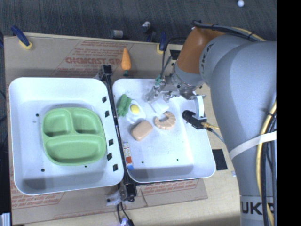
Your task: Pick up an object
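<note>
- Four small objects are seen in the right bin (pixel 202 166), gathered in its far-left part — none is lifted, all lie on the bin floor.
- A tan bread-like piece (pixel 141 130) lies nearest the bin's middle; just beside it, towards the right edge, a ridged shell-shaped pastry (pixel 165 120) is found.
- A fried-egg toy (pixel 135 109) is placed near the left wall, and a green leafy item (pixel 123 104) lies touching or just beside it, closer still to that wall.
- The gripper (pixel 158 92) is lowered over the far edge of the right bin, beyond the pastry and apart from it; nothing is seen between its metal fingers, and whether they are spread or closed cannot be told.
- The grey arm (pixel 240 84) with its orange band (pixel 193 51) is extended in from the right, covering the bin's far-right corner.
- The left bin (pixel 23 173) carries a green divided tray (pixel 73 135) at its centre.
- An orange carrot-like object (pixel 125 60) rests on the cardboard sheet (pixel 70 55) beyond the bins, near the gap between them.
</note>
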`<state>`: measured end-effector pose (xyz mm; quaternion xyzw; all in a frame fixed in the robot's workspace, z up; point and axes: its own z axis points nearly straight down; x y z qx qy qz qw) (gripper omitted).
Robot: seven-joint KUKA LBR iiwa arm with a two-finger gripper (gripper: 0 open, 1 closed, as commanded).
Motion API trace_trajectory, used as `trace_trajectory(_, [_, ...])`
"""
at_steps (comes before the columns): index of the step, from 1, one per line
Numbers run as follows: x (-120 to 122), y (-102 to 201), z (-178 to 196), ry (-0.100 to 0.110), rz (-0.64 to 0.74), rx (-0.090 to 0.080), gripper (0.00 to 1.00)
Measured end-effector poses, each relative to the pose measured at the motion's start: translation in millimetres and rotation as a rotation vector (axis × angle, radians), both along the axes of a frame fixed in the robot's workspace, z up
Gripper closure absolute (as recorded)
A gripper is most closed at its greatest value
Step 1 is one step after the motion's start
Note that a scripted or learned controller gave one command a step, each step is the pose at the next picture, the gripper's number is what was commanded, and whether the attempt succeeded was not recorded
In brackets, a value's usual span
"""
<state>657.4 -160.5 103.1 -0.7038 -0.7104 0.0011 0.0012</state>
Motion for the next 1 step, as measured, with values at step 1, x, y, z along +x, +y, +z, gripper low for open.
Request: trace_trajectory(1, [-44.2,121.8,131.3,-0.006,-0.001,0.002,1.00])
